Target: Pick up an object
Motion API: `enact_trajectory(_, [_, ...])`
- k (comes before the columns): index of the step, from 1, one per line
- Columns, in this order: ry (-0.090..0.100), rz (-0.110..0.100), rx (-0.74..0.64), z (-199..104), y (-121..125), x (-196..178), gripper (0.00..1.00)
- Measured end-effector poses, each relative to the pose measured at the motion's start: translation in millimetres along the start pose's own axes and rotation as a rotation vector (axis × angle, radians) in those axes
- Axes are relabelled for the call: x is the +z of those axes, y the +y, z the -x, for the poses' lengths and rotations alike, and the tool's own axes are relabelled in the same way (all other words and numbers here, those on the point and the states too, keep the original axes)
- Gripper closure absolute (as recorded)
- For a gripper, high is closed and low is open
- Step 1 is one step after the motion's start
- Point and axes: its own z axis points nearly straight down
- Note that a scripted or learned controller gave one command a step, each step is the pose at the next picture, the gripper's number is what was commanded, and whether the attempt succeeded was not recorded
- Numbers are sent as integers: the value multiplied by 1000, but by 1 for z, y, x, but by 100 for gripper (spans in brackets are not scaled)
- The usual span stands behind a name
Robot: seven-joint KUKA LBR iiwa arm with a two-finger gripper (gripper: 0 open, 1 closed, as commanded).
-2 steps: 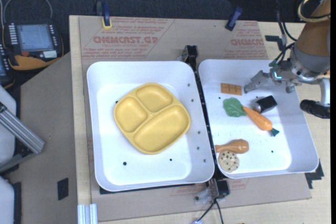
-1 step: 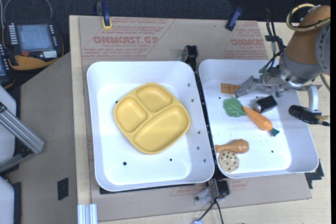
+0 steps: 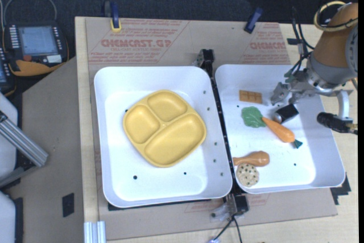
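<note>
My claw [image 3: 284, 97]: over the back half of the right bin, a little right of its middle. From this slant I cannot tell whether it is released or clenched.
My arm [image 3: 334, 45]: grey with an orange band, coming in from the right edge of the view.
Bins: 2 shallow white ones, touching side by side on the brown bench [image 3: 170, 37].
Left bin [image 3: 108, 179]: holds 1 yellow divided plate [image 3: 165, 128] with 3 compartments, lying flat near the middle.
Right bin [image 3: 318, 171]: holds 6 things I could take.
Black block [image 3: 287, 112]: just below my claw and tilted. I cannot tell whether it touches me.
Carrot [image 3: 278, 129]: orange, lying at a slant, its thick end just beside the black block and its teal tip pointing toward the bin's right wall.
Green leaf [image 3: 252, 116]: touching the carrot's thick end on the left.
Brown cracker [image 3: 250, 97]: flat, behind the leaf and left of my claw.
Drumstick [image 3: 251, 159]: tan, near the front of the bin, close to the wall shared with the left bin.
Cookie [image 3: 247, 174]: pale and speckled, just in front of the drumstick, touching it.
</note>
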Motion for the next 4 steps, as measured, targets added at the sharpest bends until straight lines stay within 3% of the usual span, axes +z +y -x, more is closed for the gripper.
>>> enact_trajectory(2, [-5,4,4,-7,9,-106,100])
enact_trajectory(3, [-5,3,4,-7,10,-124,100])
enact_trajectory(4, [-1,-4,0,-67,-2,-129,100])
